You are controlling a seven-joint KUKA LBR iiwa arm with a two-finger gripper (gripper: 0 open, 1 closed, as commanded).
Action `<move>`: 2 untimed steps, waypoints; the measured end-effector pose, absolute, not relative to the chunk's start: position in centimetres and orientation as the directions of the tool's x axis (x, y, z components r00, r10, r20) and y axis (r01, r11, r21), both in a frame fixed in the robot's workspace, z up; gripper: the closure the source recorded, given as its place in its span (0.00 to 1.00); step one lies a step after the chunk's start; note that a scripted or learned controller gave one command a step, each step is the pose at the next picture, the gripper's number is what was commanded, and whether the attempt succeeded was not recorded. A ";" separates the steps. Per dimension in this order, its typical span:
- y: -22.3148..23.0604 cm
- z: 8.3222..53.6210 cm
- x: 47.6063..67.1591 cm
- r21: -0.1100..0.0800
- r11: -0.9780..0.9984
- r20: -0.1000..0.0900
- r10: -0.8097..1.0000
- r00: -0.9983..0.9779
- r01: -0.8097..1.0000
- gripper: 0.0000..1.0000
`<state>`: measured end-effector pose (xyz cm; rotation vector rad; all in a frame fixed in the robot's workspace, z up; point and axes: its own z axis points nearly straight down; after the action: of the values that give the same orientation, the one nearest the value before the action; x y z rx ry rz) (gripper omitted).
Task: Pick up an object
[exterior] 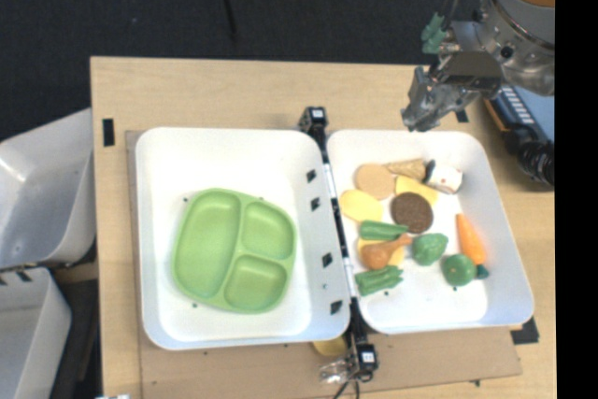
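The pincer [422, 112], grip state unclear, hangs above the right bin's [505, 294] far rim, apart from the toy food [411, 224].

A robotics lab: 2 white bins [149, 229] on a plywood bench [215, 89].

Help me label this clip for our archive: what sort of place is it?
Probably a robotics lab's pick-and-place test bench, not a kitchen. A wooden bench carries two white bins; the left one holds a green divided plate, the right one toy food such as a carrot, and a robot gripper hangs above its far edge.
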<state>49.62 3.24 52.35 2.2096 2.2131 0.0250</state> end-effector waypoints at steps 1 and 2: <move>2.0 45.2 48.9 -0.005 -0.001 -0.002 1.000 0.001 1.000 1.00; 2.1 45.5 49.0 0.000 0.004 -0.001 1.000 -0.004 1.000 0.00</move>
<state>48.99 2.12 45.48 2.2159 2.2255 -0.0013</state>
